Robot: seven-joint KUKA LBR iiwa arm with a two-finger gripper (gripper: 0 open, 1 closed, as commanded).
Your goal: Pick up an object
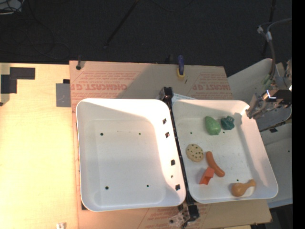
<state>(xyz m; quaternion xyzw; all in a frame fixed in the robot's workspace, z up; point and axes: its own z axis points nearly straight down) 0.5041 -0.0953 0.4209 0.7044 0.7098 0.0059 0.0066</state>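
Objects for pick all lie in right bin (pixel 267 168), none lifted: light green lump (pixel 212 125) w/ darker teal piece (pixel 228 122) just beside it near far wall; spotted cookie (pixel 194 152) mid-bin by the divider; orange sausage (pixel 214 163) touching small red block (pixel 206 176); tan drumstick (pixel 243 187) at near right corner. Claw (pixel 259 108) sits at bin's far right rim, outside/above the edge, nothing seen in it; apart or together: cannot tell. Nearest item to claw = teal piece, still apart from it. Left bin (pixel 95 128) alongside on cardboard-covered counter (pixel 143 80).
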